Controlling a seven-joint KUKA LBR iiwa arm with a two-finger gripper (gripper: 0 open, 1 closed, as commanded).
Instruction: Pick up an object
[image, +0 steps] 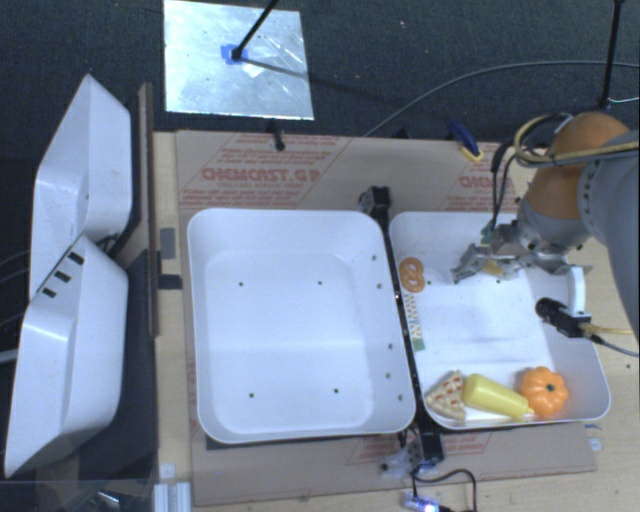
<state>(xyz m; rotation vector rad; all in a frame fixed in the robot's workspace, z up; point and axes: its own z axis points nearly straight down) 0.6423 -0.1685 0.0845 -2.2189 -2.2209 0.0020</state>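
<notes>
The right bin (500, 320) holds several small objects. A brown pretzel (411, 273) lies against its left wall. Along its front edge lie a pizza slice (447, 395), a yellow corn-like piece (492, 397) and an orange pumpkin (545, 391). My gripper (470, 265) hangs low over the bin's back part, pointing left, a short way right of the pretzel and apart from it. Nothing shows in its grasp.
The left bin (290, 320) is bare white plastic. A black divider (400, 300) runs between the two bins. The grey arm with its orange band (575, 185) leans in over the right bin's back right corner. A black fitting with a cable (560, 317) sits at the right rim.
</notes>
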